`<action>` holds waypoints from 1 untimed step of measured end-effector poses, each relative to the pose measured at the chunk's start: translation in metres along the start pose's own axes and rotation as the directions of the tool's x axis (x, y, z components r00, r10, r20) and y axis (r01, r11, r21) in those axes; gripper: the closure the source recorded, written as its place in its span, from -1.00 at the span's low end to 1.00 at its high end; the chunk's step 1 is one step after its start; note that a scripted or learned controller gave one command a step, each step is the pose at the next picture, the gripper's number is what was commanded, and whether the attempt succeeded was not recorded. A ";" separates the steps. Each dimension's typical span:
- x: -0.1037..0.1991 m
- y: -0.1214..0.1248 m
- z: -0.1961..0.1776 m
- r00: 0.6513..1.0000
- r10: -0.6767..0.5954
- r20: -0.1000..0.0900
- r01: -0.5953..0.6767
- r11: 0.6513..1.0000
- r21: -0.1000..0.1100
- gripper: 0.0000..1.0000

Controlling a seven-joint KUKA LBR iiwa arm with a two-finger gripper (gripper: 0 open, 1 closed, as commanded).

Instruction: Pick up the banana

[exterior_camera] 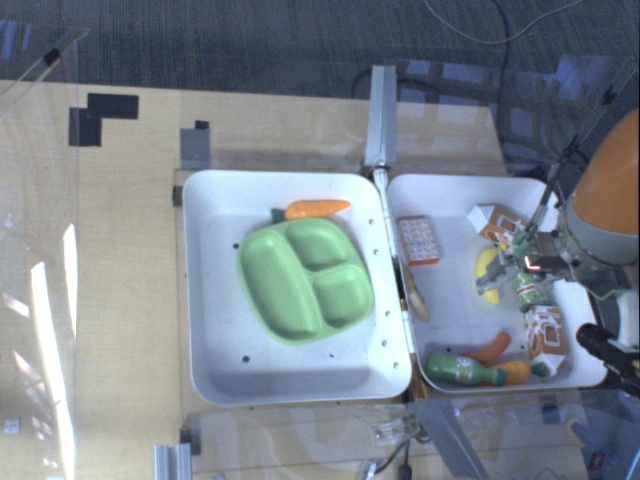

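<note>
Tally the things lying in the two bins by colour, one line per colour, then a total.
Green: 2, the plate and the bottle
Orange: 2, the carrot by the plate and another carrot by the bottle
Yellow: 1, the banana
Red-orange: 1, the sausage
Patterned packets and boxes: 3
Total: 9

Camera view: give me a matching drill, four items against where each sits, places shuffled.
Items:
1. carrot
2. green tray
3. banana
4. green bottle

Places:
A. right bin, front edge
B. left bin, middle
C. left bin, back, next to the tray's rim
D. right bin, beside the tool

Pairs: 1-C, 2-B, 3-D, 4-A
</note>
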State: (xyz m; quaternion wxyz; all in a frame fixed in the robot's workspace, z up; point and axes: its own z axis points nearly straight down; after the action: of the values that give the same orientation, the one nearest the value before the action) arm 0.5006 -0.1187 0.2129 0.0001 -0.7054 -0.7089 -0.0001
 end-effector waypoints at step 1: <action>-0.010 0.071 0.111 0.983 -0.186 0.000 0.186 0.983 -0.001 -1.00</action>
State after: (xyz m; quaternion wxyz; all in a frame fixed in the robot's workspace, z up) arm 0.5716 -0.1286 0.1015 0.0000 -0.6362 -0.7715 -0.0005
